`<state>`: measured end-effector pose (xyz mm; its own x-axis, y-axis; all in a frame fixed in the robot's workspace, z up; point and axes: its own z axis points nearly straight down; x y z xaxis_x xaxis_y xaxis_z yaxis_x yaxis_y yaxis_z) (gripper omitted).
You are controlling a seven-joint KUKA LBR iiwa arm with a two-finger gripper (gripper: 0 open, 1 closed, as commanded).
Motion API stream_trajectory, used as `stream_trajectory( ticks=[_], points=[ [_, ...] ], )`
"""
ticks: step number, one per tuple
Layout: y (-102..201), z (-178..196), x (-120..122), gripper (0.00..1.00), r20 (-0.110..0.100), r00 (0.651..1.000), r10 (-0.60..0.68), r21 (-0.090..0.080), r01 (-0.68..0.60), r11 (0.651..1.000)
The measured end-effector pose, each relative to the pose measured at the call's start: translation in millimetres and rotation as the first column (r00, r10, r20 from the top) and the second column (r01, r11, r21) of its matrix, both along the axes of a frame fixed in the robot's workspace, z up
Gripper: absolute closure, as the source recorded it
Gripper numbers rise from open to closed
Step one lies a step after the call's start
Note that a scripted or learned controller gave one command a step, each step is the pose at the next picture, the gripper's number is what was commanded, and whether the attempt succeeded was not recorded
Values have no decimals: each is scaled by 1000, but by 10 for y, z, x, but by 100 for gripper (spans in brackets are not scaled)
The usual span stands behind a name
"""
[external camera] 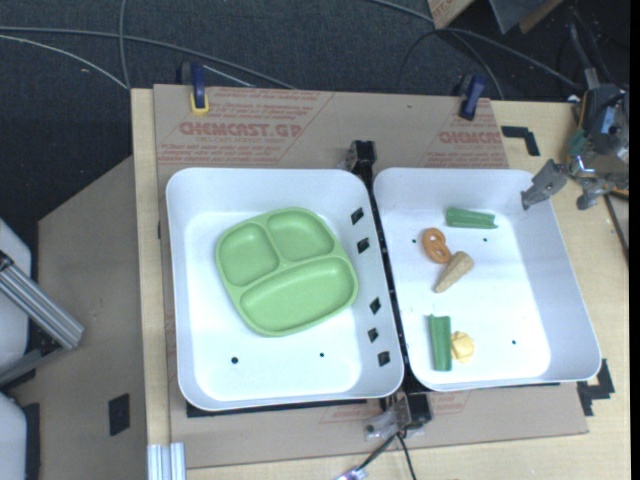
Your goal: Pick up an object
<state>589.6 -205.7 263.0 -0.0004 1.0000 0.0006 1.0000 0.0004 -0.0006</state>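
The right bin (560,298) holds several small objects: a green bean-like piece (470,219) at the top, an orange pretzel ring (434,245), a tan cone-shaped piece (452,271), a green stick (439,341) and a small yellow piece (461,345) beside it. My gripper (562,194) hangs over the bin's upper right corner, open, with nothing between its fingers. It is well to the right of the green bean-like piece and touches no object.
The left bin (200,348) bears a green divided plate (287,270). A black divider with clips (366,258) runs between the bins. Blue clamps (200,88) hold the cardboard base at the back. Cables cross the dark floor behind.
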Motion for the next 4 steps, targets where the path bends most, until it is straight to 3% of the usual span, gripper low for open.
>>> stream_trajectory(
  ticks=[2,3,4],
  points=[
    [-177,-1134,-14,0,-6,1000,0,2,0,1000],
    [-72,-1636,-27,0,-4,1000,1,2,-1,1000],
    [-78,-1493,-10,100,2,1000,1,0,-1,1000]
  ],
)
